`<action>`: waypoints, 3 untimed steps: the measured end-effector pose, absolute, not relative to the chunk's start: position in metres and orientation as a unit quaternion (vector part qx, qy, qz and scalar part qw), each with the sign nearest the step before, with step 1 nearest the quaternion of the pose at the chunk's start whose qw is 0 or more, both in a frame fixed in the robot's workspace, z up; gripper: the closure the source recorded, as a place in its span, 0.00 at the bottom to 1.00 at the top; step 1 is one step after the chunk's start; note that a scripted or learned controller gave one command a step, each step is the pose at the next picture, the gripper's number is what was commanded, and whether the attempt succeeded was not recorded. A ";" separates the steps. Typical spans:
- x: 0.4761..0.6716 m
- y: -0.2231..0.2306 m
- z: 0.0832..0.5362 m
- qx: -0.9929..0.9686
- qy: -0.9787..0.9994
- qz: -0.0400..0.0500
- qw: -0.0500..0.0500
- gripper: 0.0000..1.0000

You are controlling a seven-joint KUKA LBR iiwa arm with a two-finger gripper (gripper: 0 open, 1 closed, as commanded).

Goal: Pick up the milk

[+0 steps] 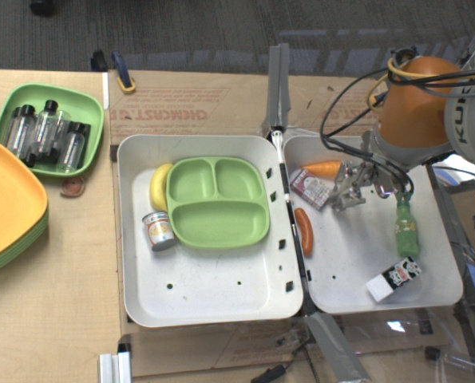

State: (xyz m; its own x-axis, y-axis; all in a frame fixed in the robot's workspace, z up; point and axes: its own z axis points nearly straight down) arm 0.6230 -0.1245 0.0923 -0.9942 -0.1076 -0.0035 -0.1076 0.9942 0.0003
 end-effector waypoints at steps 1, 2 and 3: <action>0.631 -0.101 0.093 -0.075 0.997 0.000 0.003 1.00; 0.641 -0.045 0.193 -0.146 0.989 0.000 0.003 1.00; 0.660 -0.089 0.193 -0.303 0.953 0.000 0.003 1.00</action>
